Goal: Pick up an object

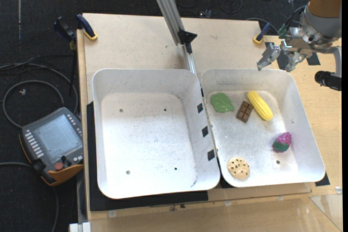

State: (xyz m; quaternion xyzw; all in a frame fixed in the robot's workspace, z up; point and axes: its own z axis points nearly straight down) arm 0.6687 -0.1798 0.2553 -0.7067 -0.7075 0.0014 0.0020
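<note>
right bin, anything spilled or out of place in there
Nothing stands out. The corn, chocolate piece, green leaf, cookie and purple item all lie apart inside the right bin; the claw hovers beyond its far rim.

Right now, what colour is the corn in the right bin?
Yellow. The corn shows best in the camera view, lying beside the brown chocolate bar.

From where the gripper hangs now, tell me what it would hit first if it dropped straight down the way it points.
Probably the far rim of the right bin, since the open gripper hangs just above that edge. Depth is unclear from this slanted view; it might instead land inside, short of the yellow corn.
</note>
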